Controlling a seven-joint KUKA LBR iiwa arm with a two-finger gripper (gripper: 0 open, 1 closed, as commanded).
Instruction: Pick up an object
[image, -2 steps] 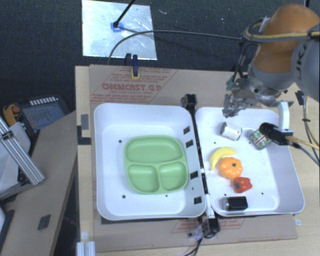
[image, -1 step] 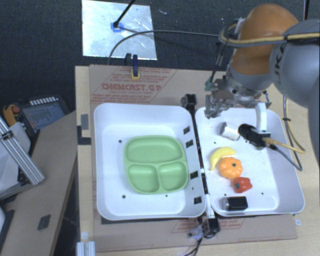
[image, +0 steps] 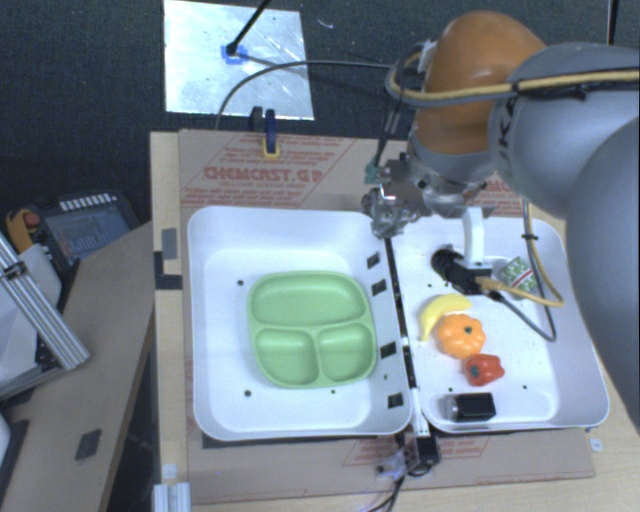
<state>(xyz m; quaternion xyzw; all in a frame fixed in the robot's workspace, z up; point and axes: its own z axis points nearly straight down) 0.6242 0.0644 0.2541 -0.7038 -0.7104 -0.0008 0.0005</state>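
Note:
In the right bin (image: 560, 390) lie a yellow banana (image: 438, 313), an orange toy fruit (image: 461, 336) touching it, a small red pepper (image: 483, 369) and a black block (image: 472, 406) near the front wall. A small green and white packet (image: 516, 272) lies further back. My gripper (image: 384, 216) hangs over the far end of the divider between the two bins, apart from all these things. Nothing shows between its tips.
The left bin (image: 215, 300) holds a green divided plate (image: 308, 328) at its middle. The grey arm with its orange band (image: 480, 70) covers the back right of the view. A blue and yellow clamp (image: 267, 133) stands behind the bins.

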